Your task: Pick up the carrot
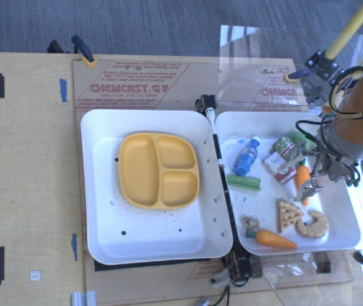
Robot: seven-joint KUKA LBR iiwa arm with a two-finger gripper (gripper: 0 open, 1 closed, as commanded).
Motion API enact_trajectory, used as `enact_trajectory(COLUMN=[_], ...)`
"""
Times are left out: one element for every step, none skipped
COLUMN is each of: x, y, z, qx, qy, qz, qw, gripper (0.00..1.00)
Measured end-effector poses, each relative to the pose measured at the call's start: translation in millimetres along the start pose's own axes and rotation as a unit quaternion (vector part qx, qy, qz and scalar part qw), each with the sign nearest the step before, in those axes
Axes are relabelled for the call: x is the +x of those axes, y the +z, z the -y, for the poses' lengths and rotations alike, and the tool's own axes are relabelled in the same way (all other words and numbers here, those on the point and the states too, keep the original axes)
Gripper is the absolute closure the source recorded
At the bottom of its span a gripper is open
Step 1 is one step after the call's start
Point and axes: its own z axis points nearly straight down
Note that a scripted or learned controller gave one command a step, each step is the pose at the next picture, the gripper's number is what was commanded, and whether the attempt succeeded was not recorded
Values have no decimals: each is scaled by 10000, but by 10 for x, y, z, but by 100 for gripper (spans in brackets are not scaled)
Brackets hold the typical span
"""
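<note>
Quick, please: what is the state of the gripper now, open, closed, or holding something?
Gripper: over the right bin, closed on an orange carrot.

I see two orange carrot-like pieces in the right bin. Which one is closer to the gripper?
The small upright carrot right at the gripper, beside the red-and-white packet. The other carrot lies flat along the bin's near edge, below the pizza slice.

One fixed camera, overhead, slanted, both bins [99,190]
</note>
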Motion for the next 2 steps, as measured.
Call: enact_trajectory(x=[-98,-108], y=[151,165], z=[290,301], qx=[-32,-2], qy=[238,1660], qz=[-168,-198], qw=[9996,9859], gripper=[0,0])
